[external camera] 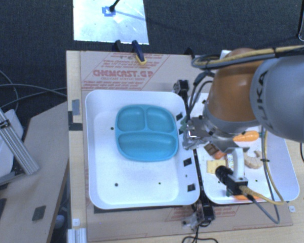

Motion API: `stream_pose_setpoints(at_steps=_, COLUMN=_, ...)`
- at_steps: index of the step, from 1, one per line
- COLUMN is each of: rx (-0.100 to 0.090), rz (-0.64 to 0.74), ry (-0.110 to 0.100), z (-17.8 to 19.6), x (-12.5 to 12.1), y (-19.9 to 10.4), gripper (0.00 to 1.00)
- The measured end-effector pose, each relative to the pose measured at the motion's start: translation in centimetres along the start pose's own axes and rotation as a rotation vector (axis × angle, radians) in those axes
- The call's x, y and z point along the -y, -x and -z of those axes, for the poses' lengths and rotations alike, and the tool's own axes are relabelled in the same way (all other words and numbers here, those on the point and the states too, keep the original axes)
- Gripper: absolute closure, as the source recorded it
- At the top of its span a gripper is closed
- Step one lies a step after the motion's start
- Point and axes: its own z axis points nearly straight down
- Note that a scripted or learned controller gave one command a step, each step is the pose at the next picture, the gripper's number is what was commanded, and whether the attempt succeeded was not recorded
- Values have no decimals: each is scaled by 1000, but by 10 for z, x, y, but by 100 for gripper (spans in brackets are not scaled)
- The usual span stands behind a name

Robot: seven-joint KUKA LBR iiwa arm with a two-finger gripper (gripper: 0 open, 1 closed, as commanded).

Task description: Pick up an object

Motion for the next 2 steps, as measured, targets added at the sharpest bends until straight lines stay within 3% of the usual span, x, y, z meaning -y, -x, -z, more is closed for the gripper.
stream_pose_setpoints(at_steps=1, rx=1, rz=-5, ry=-3, z=-19, x=6, y=-4, gripper=100)
stream_pose_setpoints(at_steps=2, rx=0, rz=-1, ry=-1, z=-6, x=-2, y=-10, gripper=100)
